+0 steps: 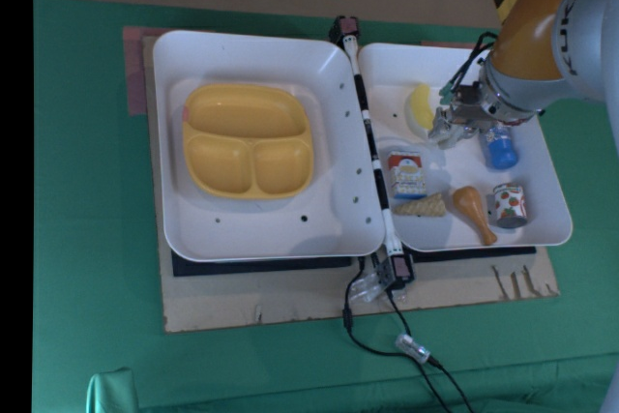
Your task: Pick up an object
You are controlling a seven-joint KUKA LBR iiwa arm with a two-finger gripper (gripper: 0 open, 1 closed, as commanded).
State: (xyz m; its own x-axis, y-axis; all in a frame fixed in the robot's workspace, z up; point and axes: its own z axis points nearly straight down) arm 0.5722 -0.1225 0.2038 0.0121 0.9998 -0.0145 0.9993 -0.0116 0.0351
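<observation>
Left bin (174, 160): you see it holding a yellow divided plate (249, 139), set toward its 9 o'clock side.
Right bin (551, 208): you see it holding all the small things.
Arm (571, 24): it comes in from 2 o'clock over the right bin.
Gripper (453, 129): low near the bin's centre, just beside the banana (421, 107); you cannot tell how its claw stands.
Chicken drumstick (474, 212): at 5 o'clock.
Blue cup (500, 150): at 3 o'clock, just beside the wrist.
Small carton (407, 174): at 7 o'clock, the waffle cone (422, 206) just below.
Printed can (509, 205): toward 4 o'clock, touching nothing.
</observation>
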